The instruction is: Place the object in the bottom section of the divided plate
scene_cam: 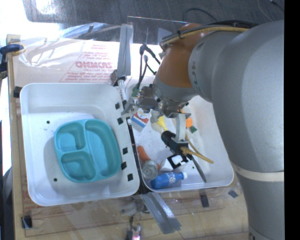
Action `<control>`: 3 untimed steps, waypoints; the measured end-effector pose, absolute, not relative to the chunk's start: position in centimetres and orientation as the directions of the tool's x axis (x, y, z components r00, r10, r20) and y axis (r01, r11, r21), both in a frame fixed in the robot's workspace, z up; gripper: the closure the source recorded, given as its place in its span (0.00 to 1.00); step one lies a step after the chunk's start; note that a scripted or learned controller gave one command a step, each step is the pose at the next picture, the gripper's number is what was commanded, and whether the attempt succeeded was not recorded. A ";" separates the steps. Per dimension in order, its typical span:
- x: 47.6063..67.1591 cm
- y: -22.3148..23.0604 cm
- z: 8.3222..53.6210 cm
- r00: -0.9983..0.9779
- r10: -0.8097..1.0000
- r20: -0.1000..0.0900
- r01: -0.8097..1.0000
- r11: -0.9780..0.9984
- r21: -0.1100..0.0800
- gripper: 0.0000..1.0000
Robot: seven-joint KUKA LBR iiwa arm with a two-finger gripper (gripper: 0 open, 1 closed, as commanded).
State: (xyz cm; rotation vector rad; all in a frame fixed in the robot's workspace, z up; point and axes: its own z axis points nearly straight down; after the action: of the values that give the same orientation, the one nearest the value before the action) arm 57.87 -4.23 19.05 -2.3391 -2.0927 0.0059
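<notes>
Blue bottle (168, 179) and a silver can (150, 170) lay nearest in the right bin (217, 176), beside the teal divided plate (85, 149) in the left bin (34, 109) — further back the gripper (151, 105) hung over the clutter, its grip impossible to tell.

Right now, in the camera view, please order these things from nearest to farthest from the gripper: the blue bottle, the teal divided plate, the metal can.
Measured from the gripper above the right bin:
1. Metal can, down and left of it, by the bin divider.
2. Blue bottle, at the right bin's near edge; nearly as close as the can, hard to separate.
3. Teal divided plate, far left, in the left bin.
</notes>
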 end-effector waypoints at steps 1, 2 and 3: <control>50.1 0.7 19.0 0.251 0.968 -0.001 0.968 -0.251 -0.006 0.00; 47.5 5.5 19.0 0.549 0.836 -0.004 0.836 -0.549 -0.009 0.00; 47.5 5.4 19.0 0.549 0.836 -0.004 0.836 -0.549 -0.009 0.00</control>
State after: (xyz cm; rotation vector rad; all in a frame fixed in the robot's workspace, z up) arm 47.54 5.44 18.98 -2.7602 -1.4888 0.0125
